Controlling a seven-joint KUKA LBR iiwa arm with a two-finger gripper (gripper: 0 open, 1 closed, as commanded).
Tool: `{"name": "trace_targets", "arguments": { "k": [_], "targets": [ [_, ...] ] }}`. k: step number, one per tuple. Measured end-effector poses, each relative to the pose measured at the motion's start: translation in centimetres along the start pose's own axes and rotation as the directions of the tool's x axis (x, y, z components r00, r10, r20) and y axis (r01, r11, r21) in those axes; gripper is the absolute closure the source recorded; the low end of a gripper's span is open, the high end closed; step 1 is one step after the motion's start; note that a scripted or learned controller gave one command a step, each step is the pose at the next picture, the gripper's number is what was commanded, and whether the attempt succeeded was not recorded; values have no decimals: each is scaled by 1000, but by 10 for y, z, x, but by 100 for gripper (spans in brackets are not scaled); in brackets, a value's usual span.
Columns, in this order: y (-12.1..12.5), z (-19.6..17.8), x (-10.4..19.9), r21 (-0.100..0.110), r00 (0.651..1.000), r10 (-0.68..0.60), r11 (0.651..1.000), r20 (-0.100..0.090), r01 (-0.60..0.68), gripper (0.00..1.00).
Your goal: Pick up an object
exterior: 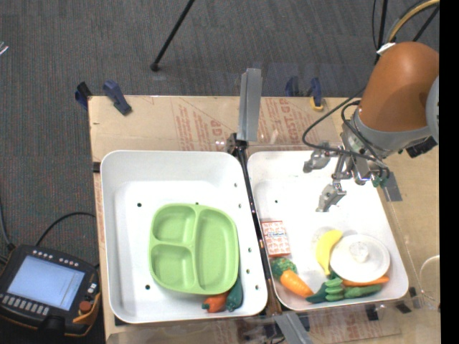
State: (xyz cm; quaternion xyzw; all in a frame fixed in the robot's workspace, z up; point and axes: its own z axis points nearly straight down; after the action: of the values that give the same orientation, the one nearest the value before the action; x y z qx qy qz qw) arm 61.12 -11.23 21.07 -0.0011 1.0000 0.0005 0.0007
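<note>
My gripper (323, 179) hangs over the far half of the right bin (301, 170), open, with nothing between its fingers. Nearer the front of that bin lie a small red-and-white carton (275, 237), a yellow banana (327, 248), a white round lid (359, 257), a broccoli piece (282, 266), an orange carrot (295, 284) and a green pea pod (333, 290). The banana is just below the gripper in the view, apart from it.
The left bin (122, 185) holds a green divided plate (193, 248), with a small carrot and a green vegetable (222, 301) at its front edge. A grey post (249, 110) stands behind the wall between the bins. A pendant (46, 284) lies at the lower left.
</note>
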Motion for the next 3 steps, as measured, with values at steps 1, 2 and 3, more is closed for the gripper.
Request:
{"name": "trace_targets", "arguments": {
  "k": [1,2,3],
  "targets": [
    [18,125,51,-2,996,-88,996,-5,88,0],
    [-72,123,103,-1,999,-35,999,-2,35,0],
    [-68,114,101,-4,999,-42,999,0,42,100]
  ]
}}
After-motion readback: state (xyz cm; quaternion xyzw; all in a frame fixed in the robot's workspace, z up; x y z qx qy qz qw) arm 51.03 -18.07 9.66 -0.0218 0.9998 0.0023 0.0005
